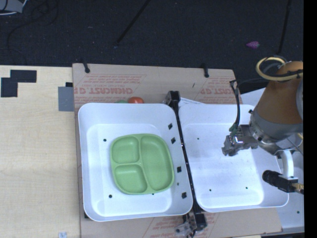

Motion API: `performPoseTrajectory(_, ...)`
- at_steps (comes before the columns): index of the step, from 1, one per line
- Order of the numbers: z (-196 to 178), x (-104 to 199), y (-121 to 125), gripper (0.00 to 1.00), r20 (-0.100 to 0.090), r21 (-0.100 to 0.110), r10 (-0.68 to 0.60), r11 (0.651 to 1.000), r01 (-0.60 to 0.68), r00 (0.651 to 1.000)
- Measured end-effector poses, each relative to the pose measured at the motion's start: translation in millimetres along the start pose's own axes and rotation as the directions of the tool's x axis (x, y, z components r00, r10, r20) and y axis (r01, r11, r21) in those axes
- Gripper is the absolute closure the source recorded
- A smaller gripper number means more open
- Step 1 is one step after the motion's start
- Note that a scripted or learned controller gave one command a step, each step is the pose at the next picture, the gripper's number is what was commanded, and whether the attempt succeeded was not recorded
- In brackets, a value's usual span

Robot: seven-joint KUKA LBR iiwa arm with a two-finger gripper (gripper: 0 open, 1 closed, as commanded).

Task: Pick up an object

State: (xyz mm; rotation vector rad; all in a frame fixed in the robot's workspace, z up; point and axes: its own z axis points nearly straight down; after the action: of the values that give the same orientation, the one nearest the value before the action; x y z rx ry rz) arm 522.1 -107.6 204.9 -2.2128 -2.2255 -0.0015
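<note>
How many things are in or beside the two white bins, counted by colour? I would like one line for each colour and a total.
Green: 1, the divided plate in the left bin
Orange-red: 1, a small object behind that bin's far rim
Total: 2

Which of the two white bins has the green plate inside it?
The left bin: the green divided plate lies flat on its floor. The end effector hangs over the right bin.

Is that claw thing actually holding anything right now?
No object shows in the claw; it hangs over the right bin. The green plate lies untouched in the left bin.
</note>
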Motion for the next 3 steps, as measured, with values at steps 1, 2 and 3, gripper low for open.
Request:
performPoseTrajectory(1,-10.3,50.2,-0.1,1.00,0.000,0.000,0.001,1.000,-0.001,1.000)
performPoseTrajectory(2,-2.6,104.0,1.6,1.00,0.001,0.003,0.002,1.000,-0.002,1.000)
performPoseTrajectory(3,1.8,163.4,7.4,1.00,0.001,0.003,0.001,1.000,-0.001,1.000)
